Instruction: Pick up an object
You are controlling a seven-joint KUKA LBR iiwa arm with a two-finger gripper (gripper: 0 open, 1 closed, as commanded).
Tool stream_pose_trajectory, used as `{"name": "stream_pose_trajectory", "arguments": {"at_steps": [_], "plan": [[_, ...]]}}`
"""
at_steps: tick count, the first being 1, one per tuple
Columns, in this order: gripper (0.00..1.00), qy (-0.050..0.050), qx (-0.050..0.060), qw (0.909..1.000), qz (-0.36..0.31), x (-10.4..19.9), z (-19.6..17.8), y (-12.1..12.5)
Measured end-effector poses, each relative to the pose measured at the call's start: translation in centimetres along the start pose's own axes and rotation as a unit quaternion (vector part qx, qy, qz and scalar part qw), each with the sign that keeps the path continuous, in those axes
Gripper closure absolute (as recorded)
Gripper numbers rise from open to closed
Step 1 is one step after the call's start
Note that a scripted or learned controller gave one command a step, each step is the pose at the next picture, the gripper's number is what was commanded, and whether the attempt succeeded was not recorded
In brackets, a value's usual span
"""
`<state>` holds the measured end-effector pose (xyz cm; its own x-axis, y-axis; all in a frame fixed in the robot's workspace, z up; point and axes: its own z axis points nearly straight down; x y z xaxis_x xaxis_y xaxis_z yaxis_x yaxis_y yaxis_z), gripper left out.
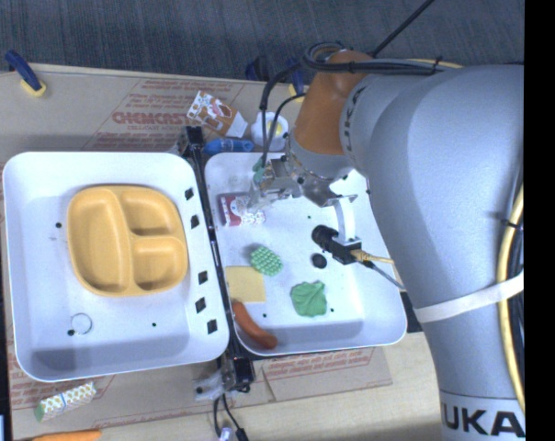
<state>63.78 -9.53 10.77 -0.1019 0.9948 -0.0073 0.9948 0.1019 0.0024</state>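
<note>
**My gripper is down in the right bin**

My gripper (259, 191) hangs low near the top of the right bin (379, 324), just right of a small red packet (230, 210) — I cannot tell how it is set. Lower down lie a green bumpy block (267, 261), a yellow slice (245, 285), a green leaf (309, 299) and a sausage (254, 327). The left bin (29, 246) holds a yellow tray (126, 239).
</note>
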Motion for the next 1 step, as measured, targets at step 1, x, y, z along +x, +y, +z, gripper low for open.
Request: {"name": "stream_pose_trajectory", "arguments": {"at_steps": [1], "plan": [[0.0,0.0,0.0,1.0,0.0,0.02,0.02,-0.02]]}}
